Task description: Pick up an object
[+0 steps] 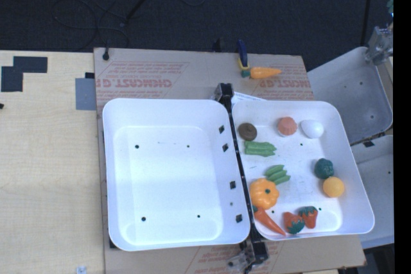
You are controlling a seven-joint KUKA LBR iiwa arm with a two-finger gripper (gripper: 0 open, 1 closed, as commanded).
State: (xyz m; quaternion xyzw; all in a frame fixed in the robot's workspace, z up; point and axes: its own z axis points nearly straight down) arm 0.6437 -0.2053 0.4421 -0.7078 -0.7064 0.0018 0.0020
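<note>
The right bin (347, 138) holds several toy foods. A brown round piece (247, 131), a salmon-pink round piece (287, 126) and a white egg (313, 129) lie along its far side. A green pea pod (260, 149) and a smaller green piece (277, 173) sit near the middle. A dark green ball (323, 168) and a yellow-orange ball (332, 187) rest by the right wall. An orange pumpkin (264, 193), a carrot (268, 222) and two strawberries (300, 220) lie at the near side.
The left bin (164, 173) sits beside the right one, joined by a black divider (232, 163). Another toy carrot (263, 72) lies on the cardboard behind the bins, next to a blue clamp (242, 54). A grey metal plate (353, 93) stands at the right.
</note>
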